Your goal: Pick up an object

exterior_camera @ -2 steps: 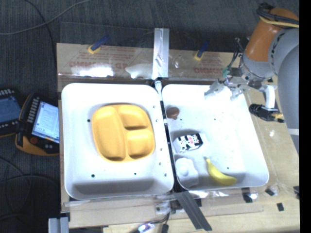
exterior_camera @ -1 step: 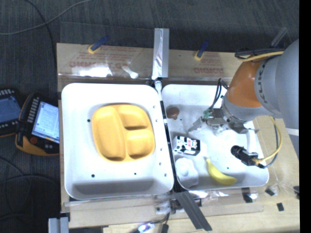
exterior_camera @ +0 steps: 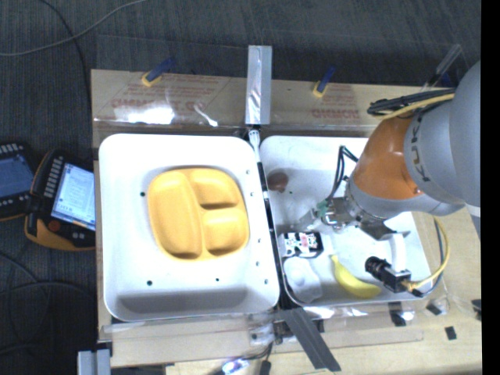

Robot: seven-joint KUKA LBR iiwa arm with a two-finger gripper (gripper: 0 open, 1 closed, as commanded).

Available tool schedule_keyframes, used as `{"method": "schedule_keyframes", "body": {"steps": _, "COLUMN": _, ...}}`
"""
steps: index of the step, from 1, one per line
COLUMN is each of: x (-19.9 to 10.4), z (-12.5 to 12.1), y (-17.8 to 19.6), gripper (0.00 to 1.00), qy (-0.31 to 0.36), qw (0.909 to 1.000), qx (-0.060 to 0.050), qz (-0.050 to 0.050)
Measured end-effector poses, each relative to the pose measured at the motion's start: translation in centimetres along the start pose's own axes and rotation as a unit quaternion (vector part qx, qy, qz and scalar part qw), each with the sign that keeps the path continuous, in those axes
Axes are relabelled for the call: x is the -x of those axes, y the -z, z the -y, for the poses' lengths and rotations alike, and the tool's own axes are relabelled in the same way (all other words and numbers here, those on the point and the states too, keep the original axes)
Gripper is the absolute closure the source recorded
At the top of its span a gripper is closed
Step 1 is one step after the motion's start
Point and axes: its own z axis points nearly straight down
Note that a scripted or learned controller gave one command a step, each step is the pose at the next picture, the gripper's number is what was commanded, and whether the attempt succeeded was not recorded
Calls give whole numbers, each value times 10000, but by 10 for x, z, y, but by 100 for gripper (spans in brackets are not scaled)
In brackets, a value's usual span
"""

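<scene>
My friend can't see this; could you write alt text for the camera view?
A grey-and-orange robot arm reaches into the right white bin, above a banana and small objects. The left bin holds a yellow divided tray.

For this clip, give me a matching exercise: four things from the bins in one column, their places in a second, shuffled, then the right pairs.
Things:
1. yellow tray
2. banana
3. small brown object
4. gripper

Places:
A. right bin, near its front edge
B. right bin, far left corner
C. left bin, in the middle
D. right bin, low over its left side

Pairs: 1-C, 2-A, 3-B, 4-D
</scene>
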Motion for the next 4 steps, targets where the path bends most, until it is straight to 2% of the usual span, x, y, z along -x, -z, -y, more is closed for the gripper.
{"method": "schedule_keyframes", "body": {"steps": 1, "x": 20, "z": 18, "y": 55, "gripper": 0, "qy": 44, "qw": 9999, "qx": -109, "qz": -46}}
{"method": "schedule_keyframes", "body": {"steps": 2, "x": -22, "z": -20, "y": 93, "gripper": 0, "qy": 492, "qw": 9987, "qx": -86, "qz": -51}}
{"method": "schedule_keyframes", "body": {"steps": 3, "x": 6, "z": 31, "y": 13, "gripper": 0, "qy": 410, "qw": 9991, "qx": -100, "qz": -52}}
{"method": "schedule_keyframes", "body": {"steps": 4, "x": 18, "z": -52, "y": 7, "gripper": 0, "qy": 418, "qw": 9991, "qx": -109, "qz": -44}}
